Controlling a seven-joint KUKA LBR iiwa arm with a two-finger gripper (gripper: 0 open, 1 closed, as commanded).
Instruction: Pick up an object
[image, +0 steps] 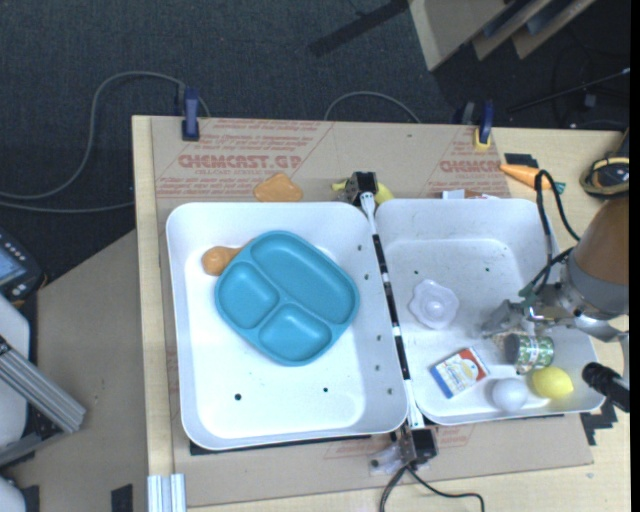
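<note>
Right bin (470, 250), gripper (520, 322) low above small can (534, 351), lemon (551, 382) beside.

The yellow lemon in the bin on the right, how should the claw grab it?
Grip the small yellow lemon across its round middle, coming straight down from above. It sits close to the white bin's near rim, with a can and a white ball crowding its other sides.

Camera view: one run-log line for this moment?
arm: right bin | gripper: over small can | grasp: unconfirmed | left bin: blue tray
</note>
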